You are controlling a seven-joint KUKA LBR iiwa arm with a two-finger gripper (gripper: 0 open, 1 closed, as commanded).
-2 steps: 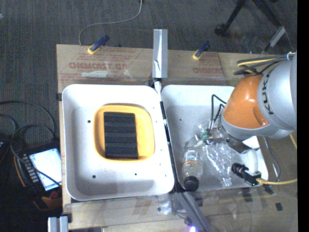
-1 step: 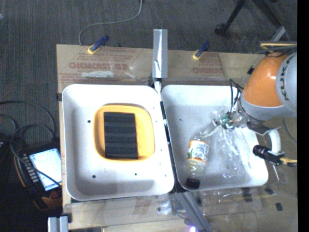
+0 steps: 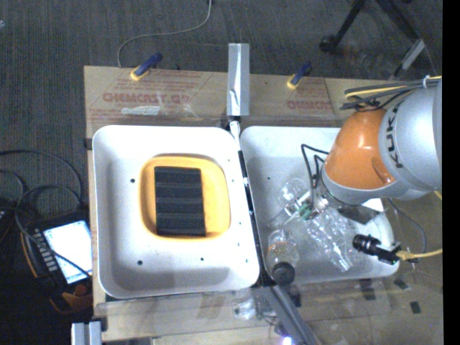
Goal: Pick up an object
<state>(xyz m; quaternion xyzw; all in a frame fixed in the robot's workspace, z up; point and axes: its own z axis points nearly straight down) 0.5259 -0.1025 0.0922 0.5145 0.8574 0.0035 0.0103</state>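
The arm (image 3: 417, 142) leans in low over the right bin (image 3: 273, 157). Its orange band (image 3: 359, 157) hides much of that bin's far right part, and the arm's upper reach is cut off. The gripper (image 3: 310, 208) peeks out under the band near the bin's middle, lost against a heap of clear plastic pieces (image 3: 327, 236). I cannot tell whether the claw is apart or together. In the bin's near left corner stands what looks like a small clear bottle (image 3: 280, 249). Left of the right bin, a yellow tray (image 3: 147, 192) holds a black ridged block (image 3: 178, 201).
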